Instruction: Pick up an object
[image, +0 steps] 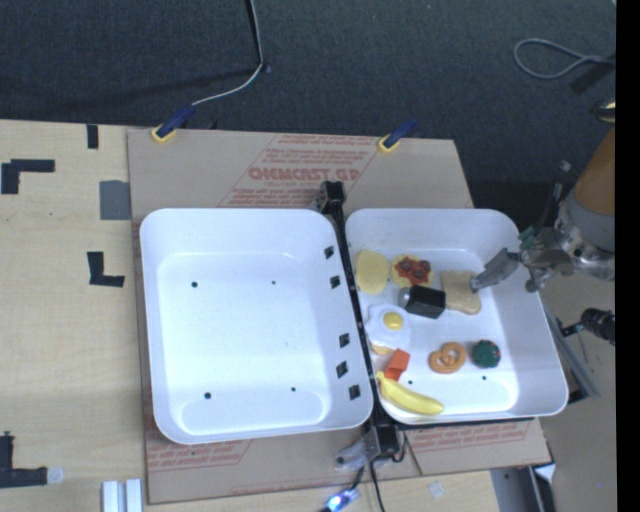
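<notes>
The left bin (240, 330) is offering open floor from wall to wall. The right bin (530, 395) is crowding toys against the shared divider: banana (408, 398), orange block (397, 364), fried egg (388, 322), yellow piece (372, 270). A black block (426, 301) and toast slice (460, 291) are sitting mid-bin. The strip along its right wall is lying open, with the gripper (492, 270) hanging over its far right edge.

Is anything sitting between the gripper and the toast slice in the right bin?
Nothing visible. The gripper hangs at the right edge of the toast slice, with no object between them; the black block lies on the toast's far side.
</notes>
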